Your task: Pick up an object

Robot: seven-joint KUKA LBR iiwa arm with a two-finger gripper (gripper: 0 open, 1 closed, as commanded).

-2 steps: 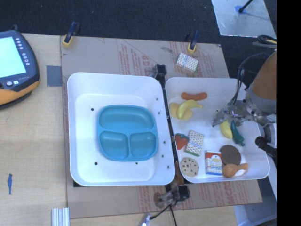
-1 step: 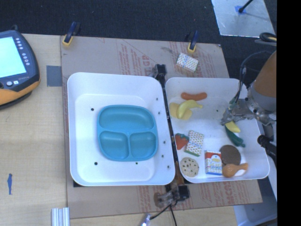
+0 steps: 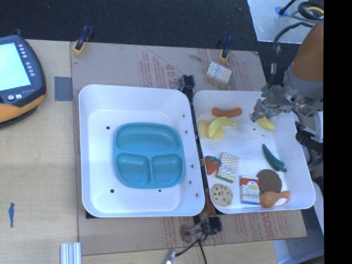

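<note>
Toward the upper right of the frame, my gripper point(image 3: 263, 113) hangs over the right white bin point(image 3: 300, 164); I cannot tell how my claw stands. A small yellow plastic piece point(image 3: 267, 124) lies just below-right of it, long axis slanting down-right

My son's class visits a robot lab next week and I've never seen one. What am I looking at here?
One camera looks down at a slant on a bench with two white bins. The left bin holds a blue divided plate. The right bin holds toy food: a banana, a sausage, a green pepper, a cookie and a small carton. The robot arm reaches in from the right; its pincer sits low beside a small yellow piece. I cannot tell whether it grips anything.
</note>
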